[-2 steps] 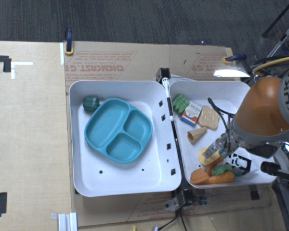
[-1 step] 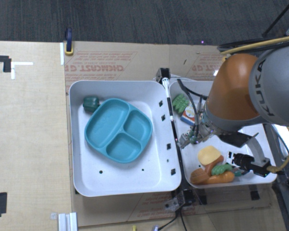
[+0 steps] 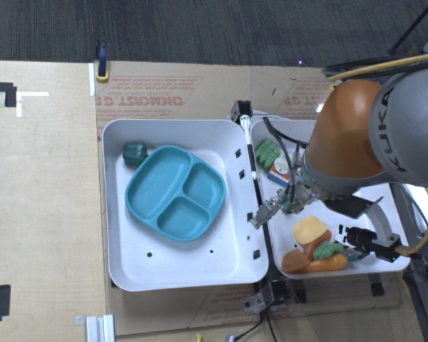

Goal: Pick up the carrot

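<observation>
Arm [image 3: 357, 130] covers most of the right bin [image 3: 392, 266], so contents under it are hidden, and I can't tell the gripper [image 3: 289, 201] state from here. Carrot [image 3: 328, 263] sits at that bin's near edge, jammed against a brown sausage-like piece [image 3: 294, 261], a green toy [image 3: 329, 250] and a yellow block [image 3: 310, 229]; risk is grabbing a neighbour or shoving the carrot against the wall.

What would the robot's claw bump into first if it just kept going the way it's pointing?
Probably the bare floor of the right bin, near the wall it shares with the left bin. The gripper points down and left there, with the carrot off to its right. Depth is hard to judge, so this is tentative.
</observation>
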`<action>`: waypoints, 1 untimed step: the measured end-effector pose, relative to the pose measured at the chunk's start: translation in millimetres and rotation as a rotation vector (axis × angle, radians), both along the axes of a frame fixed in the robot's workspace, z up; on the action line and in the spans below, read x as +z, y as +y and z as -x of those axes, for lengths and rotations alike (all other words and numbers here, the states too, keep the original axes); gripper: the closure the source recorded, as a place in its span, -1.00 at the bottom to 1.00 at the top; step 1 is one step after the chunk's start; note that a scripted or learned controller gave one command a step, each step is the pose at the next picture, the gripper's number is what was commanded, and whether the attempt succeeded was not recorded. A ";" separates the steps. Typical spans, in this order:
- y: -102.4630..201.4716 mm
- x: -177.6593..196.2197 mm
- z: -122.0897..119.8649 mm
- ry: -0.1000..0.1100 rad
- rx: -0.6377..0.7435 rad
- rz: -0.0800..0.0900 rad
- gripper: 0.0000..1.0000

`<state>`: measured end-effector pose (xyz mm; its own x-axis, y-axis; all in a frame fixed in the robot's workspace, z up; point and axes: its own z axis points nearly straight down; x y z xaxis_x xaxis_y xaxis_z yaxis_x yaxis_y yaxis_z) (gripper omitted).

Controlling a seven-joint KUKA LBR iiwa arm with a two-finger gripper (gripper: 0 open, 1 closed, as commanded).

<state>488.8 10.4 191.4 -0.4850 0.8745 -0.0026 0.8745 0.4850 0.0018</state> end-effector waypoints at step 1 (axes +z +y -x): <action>-61.3 0.0 9.0 0.001 -0.060 0.000 -1.00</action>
